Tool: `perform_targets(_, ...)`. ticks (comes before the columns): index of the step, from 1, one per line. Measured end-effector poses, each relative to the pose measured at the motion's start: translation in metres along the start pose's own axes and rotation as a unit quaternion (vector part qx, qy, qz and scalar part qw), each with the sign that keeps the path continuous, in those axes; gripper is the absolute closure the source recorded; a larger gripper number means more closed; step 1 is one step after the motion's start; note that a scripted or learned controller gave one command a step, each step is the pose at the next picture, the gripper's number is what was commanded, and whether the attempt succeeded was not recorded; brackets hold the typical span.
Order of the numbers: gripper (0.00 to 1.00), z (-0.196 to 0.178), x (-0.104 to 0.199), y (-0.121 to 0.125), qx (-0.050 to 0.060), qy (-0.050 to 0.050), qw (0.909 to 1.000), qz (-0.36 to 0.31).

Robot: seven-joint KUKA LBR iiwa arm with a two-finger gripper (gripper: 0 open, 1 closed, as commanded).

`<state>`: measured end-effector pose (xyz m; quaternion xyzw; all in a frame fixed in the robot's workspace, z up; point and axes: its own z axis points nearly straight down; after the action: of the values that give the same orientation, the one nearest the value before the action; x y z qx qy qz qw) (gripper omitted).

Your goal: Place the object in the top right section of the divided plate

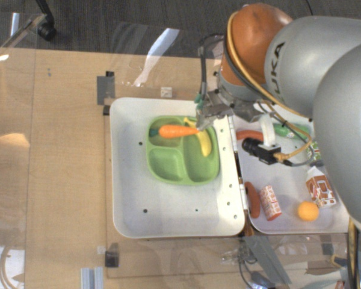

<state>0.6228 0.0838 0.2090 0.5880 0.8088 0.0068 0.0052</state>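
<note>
The carrot (177, 131) is laid crosswise along the plate's (168, 164) top edge, its right tip met by the gripper (201, 123); the finger opening cannot be told.

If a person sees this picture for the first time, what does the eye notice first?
First, the big grey arm with its orange band, reaching in from the right. Next, the green divided plate in the left bin, with a carrot and a banana on it. The gripper is right above them.
</note>
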Motion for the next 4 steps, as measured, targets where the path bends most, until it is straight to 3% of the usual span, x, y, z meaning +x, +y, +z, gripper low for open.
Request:
perform_targets(1,0.00,0.000,0.000,0.000,0.000,0.000,1.0000,0.000)
perform_targets(2,1.00,-0.011,0.000,0.002,-0.003,0.000,1.0000,-0.001)
perform_targets(3,0.00,-0.011,0.000,0.002,-0.003,0.000,1.0000,-0.001)
perform_targets(4,1.00,-0.023,0.000,0.004,-0.006,0.000,1.0000,-0.002)
